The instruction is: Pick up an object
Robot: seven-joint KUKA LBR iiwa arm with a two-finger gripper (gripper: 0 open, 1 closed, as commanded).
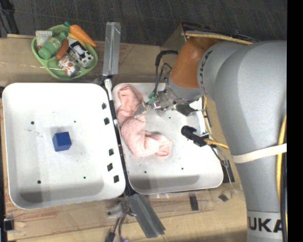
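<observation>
A small blue cube (62,140) sits left of the crumpled pink cloth (139,130), in the other shallow white bin (20,105). My end effector (152,103) hangs at the cloth's upper right edge, presumably lined up to pinch it; whether clenched or released, I cannot tell

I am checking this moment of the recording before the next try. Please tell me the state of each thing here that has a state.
pink cloth: crumpled, lying in the right bin, against its left wall.
blue cube: resting flat in the left bin, apart from the walls.
claw: low over the cloth's upper part; open or shut cannot be told.
green bowl: upright on the bench, full of toy food.
</observation>
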